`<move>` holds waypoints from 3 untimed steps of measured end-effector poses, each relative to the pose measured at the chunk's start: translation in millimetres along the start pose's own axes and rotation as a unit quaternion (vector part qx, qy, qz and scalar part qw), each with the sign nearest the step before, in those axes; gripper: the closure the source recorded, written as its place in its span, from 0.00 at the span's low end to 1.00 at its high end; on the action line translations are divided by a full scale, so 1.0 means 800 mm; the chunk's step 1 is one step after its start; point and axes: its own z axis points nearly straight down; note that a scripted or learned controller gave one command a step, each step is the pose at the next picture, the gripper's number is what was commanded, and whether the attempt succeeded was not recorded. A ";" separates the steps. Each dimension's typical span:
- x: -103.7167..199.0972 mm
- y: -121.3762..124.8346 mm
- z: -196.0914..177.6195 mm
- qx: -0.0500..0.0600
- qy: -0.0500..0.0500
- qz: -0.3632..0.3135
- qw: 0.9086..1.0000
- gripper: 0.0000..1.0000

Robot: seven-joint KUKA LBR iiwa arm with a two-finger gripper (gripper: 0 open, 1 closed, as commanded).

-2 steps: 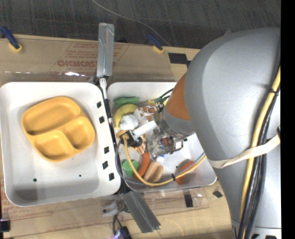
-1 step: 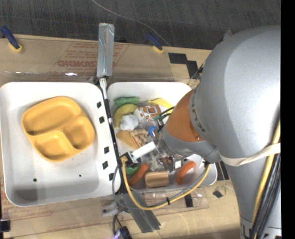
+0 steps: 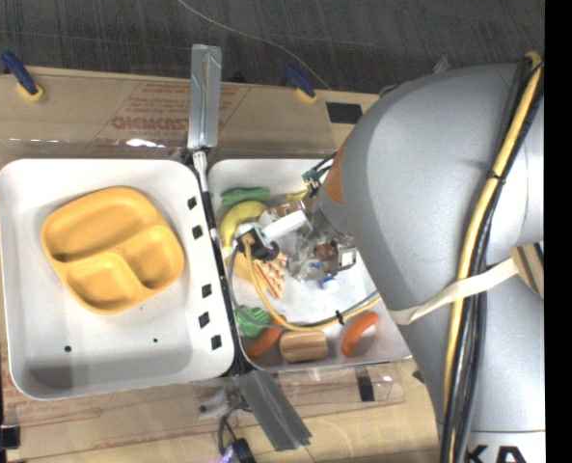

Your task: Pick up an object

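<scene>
Reaching down just right of the toy banana (image 3: 237, 220), the arm (image 3: 430, 191), lettered "KA" at its base; gripper (image 3: 313, 255) state cannot be told.

Holds up two shallow white bins set side by side, left bin (image 3: 35, 360) and right bin (image 3: 266, 169) meeting along a grey metal strip (image 3: 204, 99), over what looks like brown printed cardboard (image 3: 93, 114) spread on the bench (image 3: 102, 430), with blue clips (image 3: 22, 75) at its far edge.

Bright, even light from above. The left bin (image 3: 11, 258) shows a soft grey shadow in its near-left corner. Detail is slightly soft.
</scene>
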 end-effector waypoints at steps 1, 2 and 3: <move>-0.001 -0.002 -0.010 0.002 -0.003 -0.004 1.000 1.00; 0.035 -0.023 0.000 0.000 0.000 -0.031 1.000 1.00; 0.104 -0.047 -0.131 -0.002 0.005 -0.001 1.000 1.00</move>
